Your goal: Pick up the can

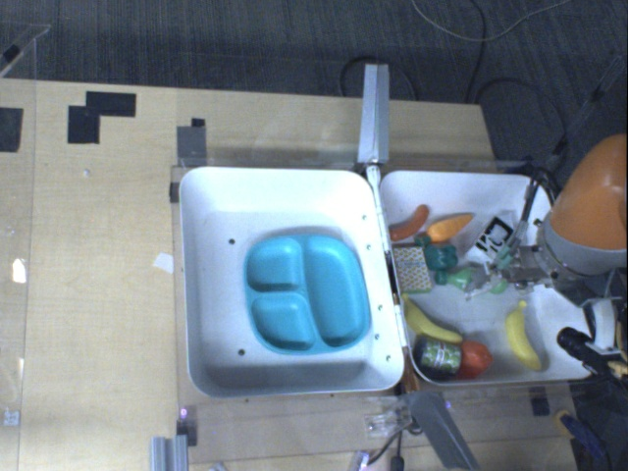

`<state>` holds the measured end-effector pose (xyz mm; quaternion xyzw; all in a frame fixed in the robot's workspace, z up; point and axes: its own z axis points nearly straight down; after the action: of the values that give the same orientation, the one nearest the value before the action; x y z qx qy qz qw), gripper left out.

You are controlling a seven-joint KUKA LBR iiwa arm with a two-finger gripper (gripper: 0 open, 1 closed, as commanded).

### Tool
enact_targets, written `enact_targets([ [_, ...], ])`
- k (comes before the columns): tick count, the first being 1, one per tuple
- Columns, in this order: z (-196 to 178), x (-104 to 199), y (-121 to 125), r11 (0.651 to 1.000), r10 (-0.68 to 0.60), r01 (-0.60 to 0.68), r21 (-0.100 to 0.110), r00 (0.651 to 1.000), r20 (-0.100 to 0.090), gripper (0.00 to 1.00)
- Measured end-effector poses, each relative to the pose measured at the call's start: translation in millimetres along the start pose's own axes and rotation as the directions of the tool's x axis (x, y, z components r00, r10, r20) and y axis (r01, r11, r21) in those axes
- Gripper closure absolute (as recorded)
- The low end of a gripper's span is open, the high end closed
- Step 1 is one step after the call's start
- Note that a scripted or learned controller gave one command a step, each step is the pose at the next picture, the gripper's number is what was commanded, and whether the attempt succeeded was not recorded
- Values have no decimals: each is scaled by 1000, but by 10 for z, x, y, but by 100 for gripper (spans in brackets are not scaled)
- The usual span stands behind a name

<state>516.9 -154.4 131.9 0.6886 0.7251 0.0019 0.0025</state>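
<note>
The can (438, 356) is dark with a green label and lies on its side at the front left corner of the right bin (461, 181). A red round fruit (475, 358) touches its right side and a banana (430, 324) lies just behind it. My gripper (488, 280) hangs over the middle of the right bin, next to a teal object (441, 259). It sits well behind and to the right of the can, apart from it. The grey arm with its orange band (597, 196) comes in from the right.
The right bin also holds a red sausage (408, 222), an orange carrot (449, 228), a checkered block (411, 269), a second banana (522, 340) and a black-and-white card (494, 234). The left bin (211, 292) holds a blue divided plate (304, 290).
</note>
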Motion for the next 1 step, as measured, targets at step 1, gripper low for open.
enact_targets([
  [1, -209, 532, 92, 980, -201, 201, -1, 980, -1, 0],
])
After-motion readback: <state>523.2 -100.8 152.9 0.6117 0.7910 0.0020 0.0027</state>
